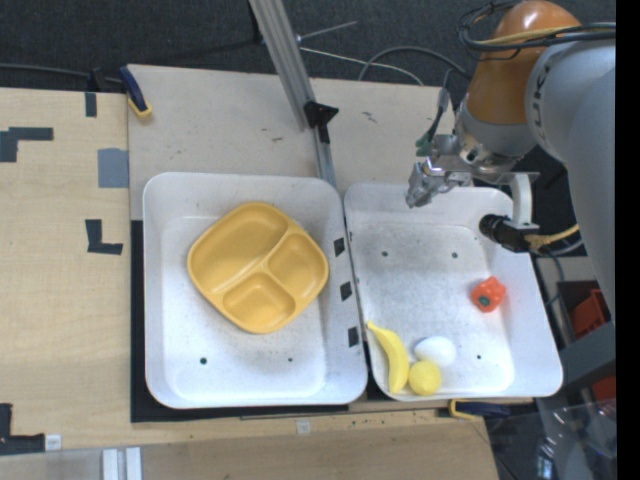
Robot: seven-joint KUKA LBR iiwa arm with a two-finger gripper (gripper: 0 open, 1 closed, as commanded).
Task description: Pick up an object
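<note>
1. The gripper [424,190] is hanging over the far rim of the right bin [530,373], at that bin's upper left corner. Nothing is showing between its fingers; how far apart they stand is too small and blurred to tell.

2. The pickable things are lying well away from it, toward the near side of the same bin: a banana [390,354] along the near left wall, a white egg-like object [436,348] just beside it, a small yellow round fruit [425,377] touching or nearly touching both, and an orange-red piece [487,295] alone near the right wall.

3. The left bin [160,268] is carrying only a yellow divided plate [258,266]; flat and wide, it looks a poor fit for a two-finger grasp.

4. The orange-red piece is probably the best target: it is sitting apart, so the fingers can come down on both sides without nudging a neighbour.

5. If the cluster is chosen instead, the banana is the likelier catch, gripped across its narrow middle; the round ones may roll out.

6. A straight descent centred over the target is advisable, stopping just above the bin floor before closing.
</note>
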